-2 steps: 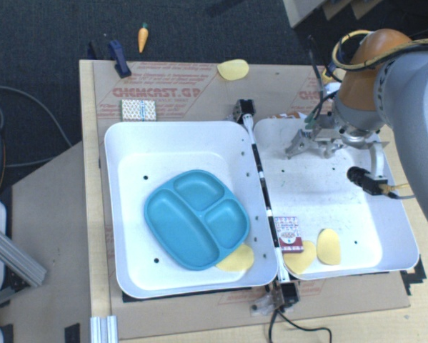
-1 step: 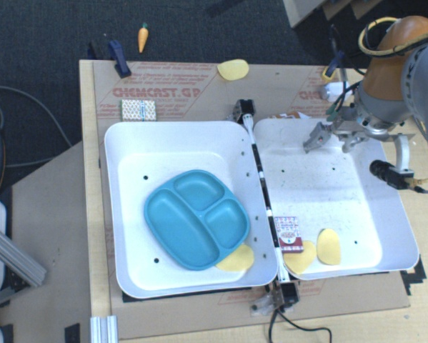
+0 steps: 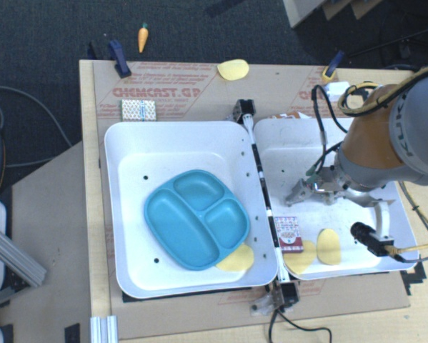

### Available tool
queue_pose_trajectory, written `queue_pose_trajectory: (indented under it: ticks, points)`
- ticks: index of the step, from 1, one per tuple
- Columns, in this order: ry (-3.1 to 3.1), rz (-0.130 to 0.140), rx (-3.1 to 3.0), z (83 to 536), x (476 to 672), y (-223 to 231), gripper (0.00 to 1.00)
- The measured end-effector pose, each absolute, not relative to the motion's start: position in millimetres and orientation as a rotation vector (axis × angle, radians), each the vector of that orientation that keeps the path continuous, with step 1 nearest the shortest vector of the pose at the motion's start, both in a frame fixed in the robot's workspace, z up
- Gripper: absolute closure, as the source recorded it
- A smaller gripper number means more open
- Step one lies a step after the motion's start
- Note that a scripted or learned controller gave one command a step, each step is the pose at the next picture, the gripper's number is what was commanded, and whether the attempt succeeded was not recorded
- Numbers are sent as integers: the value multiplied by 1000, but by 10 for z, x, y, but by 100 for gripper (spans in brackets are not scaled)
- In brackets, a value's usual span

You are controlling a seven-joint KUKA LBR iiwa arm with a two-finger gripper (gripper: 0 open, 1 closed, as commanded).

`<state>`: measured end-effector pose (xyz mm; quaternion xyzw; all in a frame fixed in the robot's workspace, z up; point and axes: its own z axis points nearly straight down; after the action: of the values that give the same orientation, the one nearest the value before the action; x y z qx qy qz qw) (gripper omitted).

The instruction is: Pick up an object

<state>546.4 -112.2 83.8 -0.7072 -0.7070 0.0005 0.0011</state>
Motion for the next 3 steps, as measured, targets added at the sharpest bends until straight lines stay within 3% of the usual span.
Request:
queue_pose_trajectory:
  ticks: [1, 2, 3]
  points:
    - [-2223, 0, -2221, 850, 6122, -1369, 0]
    - [-2220, 2, -2223, 842, 5237, -1563, 0]
    - [-2223, 0, -2222, 850, 5857, -1736, 0]
